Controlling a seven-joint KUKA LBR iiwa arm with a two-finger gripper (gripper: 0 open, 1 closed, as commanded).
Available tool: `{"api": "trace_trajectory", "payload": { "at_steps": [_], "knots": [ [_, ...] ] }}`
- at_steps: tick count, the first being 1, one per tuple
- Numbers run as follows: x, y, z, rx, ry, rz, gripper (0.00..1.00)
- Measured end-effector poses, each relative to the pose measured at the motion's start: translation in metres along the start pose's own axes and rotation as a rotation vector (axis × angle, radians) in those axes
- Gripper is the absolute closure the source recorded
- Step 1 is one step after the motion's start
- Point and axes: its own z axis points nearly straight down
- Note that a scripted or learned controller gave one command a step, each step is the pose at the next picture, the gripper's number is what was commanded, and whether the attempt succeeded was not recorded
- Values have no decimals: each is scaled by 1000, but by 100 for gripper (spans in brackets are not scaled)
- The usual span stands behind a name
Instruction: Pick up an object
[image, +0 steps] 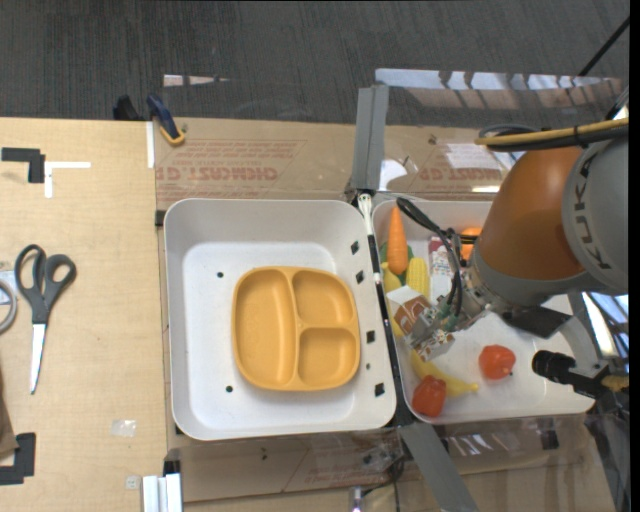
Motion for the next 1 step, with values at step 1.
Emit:
{"api": "trace_trajectory", "payload": {
  "at_steps": [1],
  "knots": [
    [11, -4, -91, 1, -1, 151, 100]
  ]
}}
